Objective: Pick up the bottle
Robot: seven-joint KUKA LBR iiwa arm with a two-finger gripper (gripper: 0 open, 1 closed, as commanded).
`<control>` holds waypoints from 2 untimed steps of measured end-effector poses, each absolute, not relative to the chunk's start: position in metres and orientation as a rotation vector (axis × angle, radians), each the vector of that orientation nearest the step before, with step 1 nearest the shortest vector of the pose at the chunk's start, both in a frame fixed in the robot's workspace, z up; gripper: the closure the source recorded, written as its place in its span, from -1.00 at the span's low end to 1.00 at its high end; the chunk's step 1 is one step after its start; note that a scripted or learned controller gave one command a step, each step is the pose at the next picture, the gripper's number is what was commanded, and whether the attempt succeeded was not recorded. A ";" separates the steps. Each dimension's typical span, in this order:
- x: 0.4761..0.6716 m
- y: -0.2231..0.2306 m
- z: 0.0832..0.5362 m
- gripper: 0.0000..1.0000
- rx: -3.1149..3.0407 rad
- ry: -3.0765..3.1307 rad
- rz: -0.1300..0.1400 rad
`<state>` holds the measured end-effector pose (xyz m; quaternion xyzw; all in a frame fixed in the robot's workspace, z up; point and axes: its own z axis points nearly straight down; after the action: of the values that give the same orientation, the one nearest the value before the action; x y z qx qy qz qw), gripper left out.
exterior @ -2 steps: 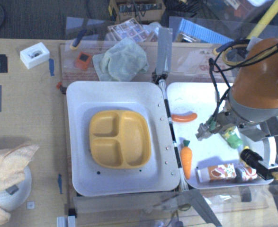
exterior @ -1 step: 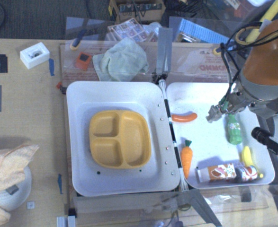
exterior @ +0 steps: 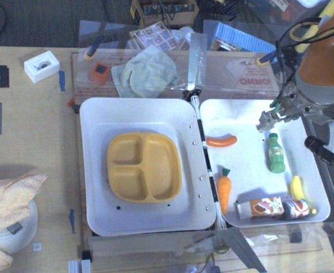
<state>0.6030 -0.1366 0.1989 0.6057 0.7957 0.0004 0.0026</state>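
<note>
A small green bottle [exterior: 276, 153] with a white cap stands in the right bin [exterior: 246, 115], towards its right side. A larger bottle [exterior: 272, 207] with an orange label lies on its side along that bin's front wall. My gripper [exterior: 271, 119] hangs just above and behind the green bottle's cap, apart from it. Nothing shows held in it. The grey arm with its orange band [exterior: 323, 61] comes in from the upper right.
The right bin also holds a sausage [exterior: 221, 141], a carrot [exterior: 224, 190] and a yellow banana [exterior: 297, 187]. A yellow divided plate [exterior: 144, 166] lies in the left bin [exterior: 93, 124]. A green cloth [exterior: 145, 73] lies behind the bins.
</note>
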 end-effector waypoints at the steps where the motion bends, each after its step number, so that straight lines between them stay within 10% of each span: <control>1: 0.603 -0.136 0.199 -1.00 1.899 2.496 0.002; 2: 0.591 -0.180 0.166 -1.00 1.920 2.486 -0.001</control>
<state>0.5910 -0.1797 0.1660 0.6113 0.7914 -0.0002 0.0001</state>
